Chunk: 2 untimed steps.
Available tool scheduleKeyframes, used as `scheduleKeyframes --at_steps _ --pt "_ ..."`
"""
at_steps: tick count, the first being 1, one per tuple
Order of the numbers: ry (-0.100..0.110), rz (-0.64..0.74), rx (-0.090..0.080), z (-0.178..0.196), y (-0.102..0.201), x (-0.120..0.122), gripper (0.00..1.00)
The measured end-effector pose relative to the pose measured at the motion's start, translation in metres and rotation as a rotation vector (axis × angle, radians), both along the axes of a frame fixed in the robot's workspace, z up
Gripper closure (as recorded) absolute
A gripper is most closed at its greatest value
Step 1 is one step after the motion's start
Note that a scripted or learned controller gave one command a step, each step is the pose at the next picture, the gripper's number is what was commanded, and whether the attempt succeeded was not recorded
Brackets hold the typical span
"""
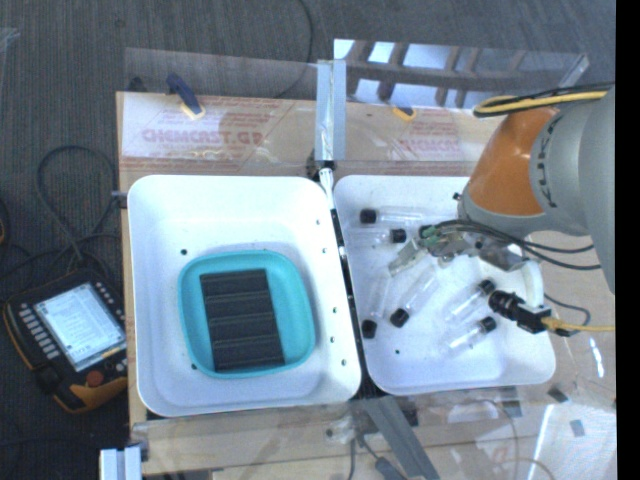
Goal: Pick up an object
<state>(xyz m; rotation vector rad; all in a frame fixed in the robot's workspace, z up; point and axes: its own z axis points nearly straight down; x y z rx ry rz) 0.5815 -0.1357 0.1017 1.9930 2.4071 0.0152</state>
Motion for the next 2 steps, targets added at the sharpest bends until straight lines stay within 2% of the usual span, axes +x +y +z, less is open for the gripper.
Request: scheduleKeyframes --at_steps 1,2 --pt "0.012 0.053 -0.001 -0.012 -0.048 0.072 0.0" --pt "0.016 0.148 -0.01 -0.012 -0.004 0.087 0.0"
